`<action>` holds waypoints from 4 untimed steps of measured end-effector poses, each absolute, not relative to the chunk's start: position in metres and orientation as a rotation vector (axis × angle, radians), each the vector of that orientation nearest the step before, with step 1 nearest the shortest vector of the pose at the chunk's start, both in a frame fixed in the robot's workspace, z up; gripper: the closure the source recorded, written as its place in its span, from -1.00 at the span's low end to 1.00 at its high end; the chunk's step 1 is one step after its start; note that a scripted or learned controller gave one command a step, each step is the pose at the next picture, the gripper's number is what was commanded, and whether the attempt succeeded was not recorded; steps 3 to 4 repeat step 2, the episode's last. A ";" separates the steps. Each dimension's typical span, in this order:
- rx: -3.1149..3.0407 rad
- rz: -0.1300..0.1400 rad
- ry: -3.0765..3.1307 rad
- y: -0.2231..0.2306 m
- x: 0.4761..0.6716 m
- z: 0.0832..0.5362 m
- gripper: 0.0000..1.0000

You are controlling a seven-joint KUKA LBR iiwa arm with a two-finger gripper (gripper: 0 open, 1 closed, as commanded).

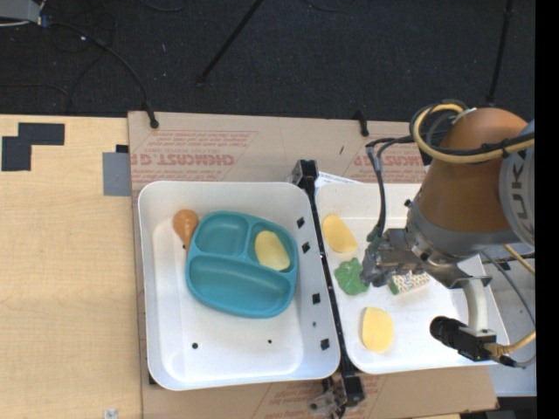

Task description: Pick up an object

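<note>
Two white bins sit side by side in front of me. The left bin [166,339] holds a teal divided plate [240,264], and a yellow piece [272,250] lies in the plate's upper right compartment. An orange-brown piece [184,224] rests on the bin floor, touching the plate's upper left edge.

The right bin [419,347] is where I am working. It holds a yellow piece [339,233] near the divider at the top, a green piece [350,277] below it, a second yellow piece [377,329] near the bottom, and a small pale block with dots [409,281] under my wrist.

My gripper [381,264] is low over the middle of the right bin. The green piece lies just to its side, toward the divider, so close that it may be touching; I cannot tell whether it does. The pale block lies just on the other side. My own wrist hides how my gripper stands, so I cannot tell its state, and I see nothing clearly held.

The cardboard under the bins carries red printing, upside down from this angle. It looks like "CHEMCAST GP" [192,158], though I cannot read it with certainty.
</note>
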State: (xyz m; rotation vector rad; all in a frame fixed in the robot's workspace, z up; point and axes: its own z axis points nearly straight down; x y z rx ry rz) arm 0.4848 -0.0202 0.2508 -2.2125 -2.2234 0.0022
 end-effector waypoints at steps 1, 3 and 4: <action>-2.211 0.002 -2.225 0.036 0.481 0.254 1.00; -2.214 0.008 -2.222 0.080 0.478 0.238 1.00; -2.214 0.008 -2.222 0.080 0.478 0.238 1.00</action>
